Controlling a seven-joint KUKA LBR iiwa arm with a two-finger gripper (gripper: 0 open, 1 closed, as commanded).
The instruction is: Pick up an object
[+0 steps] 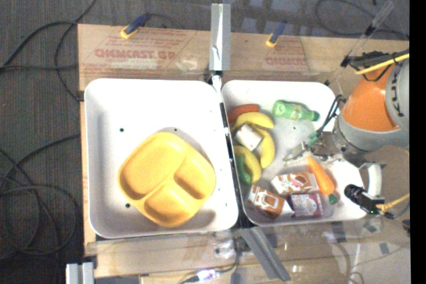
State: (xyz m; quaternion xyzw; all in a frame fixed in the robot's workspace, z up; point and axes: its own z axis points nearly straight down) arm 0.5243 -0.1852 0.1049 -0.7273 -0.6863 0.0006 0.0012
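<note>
- Camera view, left side: you've got the left bin with just a yellow divided plate sitting in it, tilted a bit toward the near corner. Nothing to grab there unless you want the plate, and that looks awkward for two fingers.
- Camera view, right side: the right bin is where the pickable stuff is. Bananas are piled against the left wall, a green bottle lies on its side near the far edge, an orange carrot sits mid-right, and a couple of small cartons are along the near wall.
- The arm hangs over the right rim of that bin, and the gripper looks to be down just beside the carrot's upper end. Honestly I can't tell its state, it's too cluttered to read there.
- If you're going for the carrot, I'd come straight down across its narrow width, not lengthwise. It's touching a carton, so a sloppy approach probably just shoves both around.
</note>
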